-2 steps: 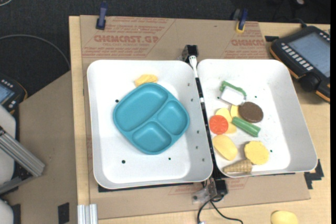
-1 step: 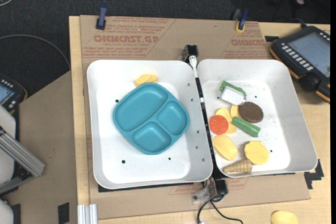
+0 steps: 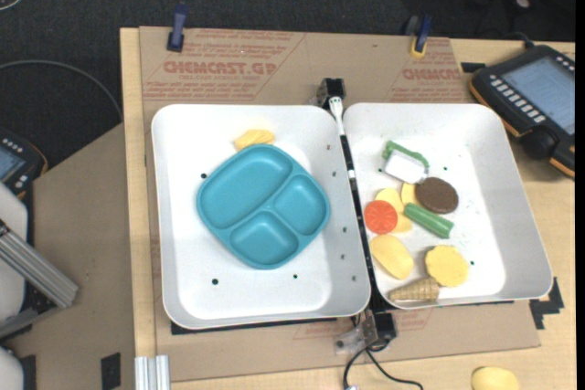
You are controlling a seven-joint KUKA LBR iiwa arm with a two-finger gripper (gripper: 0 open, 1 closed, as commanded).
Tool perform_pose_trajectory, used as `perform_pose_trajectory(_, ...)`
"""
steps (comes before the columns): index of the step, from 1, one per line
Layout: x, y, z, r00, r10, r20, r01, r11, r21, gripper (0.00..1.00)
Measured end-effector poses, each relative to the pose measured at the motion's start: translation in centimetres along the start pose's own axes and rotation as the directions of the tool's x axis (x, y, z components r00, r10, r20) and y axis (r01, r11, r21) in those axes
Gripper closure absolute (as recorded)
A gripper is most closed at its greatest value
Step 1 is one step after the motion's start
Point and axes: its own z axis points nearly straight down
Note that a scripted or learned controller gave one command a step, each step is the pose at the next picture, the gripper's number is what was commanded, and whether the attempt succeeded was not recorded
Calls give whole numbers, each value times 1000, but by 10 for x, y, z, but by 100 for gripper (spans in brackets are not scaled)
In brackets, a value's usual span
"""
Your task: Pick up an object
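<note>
Centrally, in the left bin [image 3: 174, 196]: blue tray [image 3: 263, 205], three-compartment, flat on the bin floor, turned at a slant to the bin's walls. Just behind the tray, touching or nearly touching its far edge: yellow piece [image 3: 253, 139].

Right of the tray, past the shared bin edges: right bin [image 3: 494, 151], with a cluster of toy food in its near-left part.
- Nearest the tray: red disc [image 3: 381, 216], close to the bin's left wall.
- Right of the tray and further back: white block [image 3: 403, 166] with a green handle.
- Beyond the red disc from the tray: brown disc [image 3: 437, 195], partly over a pale yellow slice [image 3: 393, 196].
- Below the brown disc: green stick [image 3: 428, 220], slanted, just beside it.
- Right of the tray's near corner: yellow lump [image 3: 396, 257], then yellow round [image 3: 447, 265] further right, close together.
- Nearest the camera: tan cone [image 3: 416, 290], on its side against the near wall.

Under both bins: desk [image 3: 228, 59], covered with printed brown board. Behind the tray, at the board's far edge: blue clamp [image 3: 176, 27]; further right on the same edge, second clamp [image 3: 420, 34]. Far right of the tray, off the board: black pendant [image 3: 535, 100] with a lit screen.
</note>
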Motion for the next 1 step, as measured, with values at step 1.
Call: perform_pose_trajectory(1,7,73,96,1000,-6,-9,7,1000,20,100)
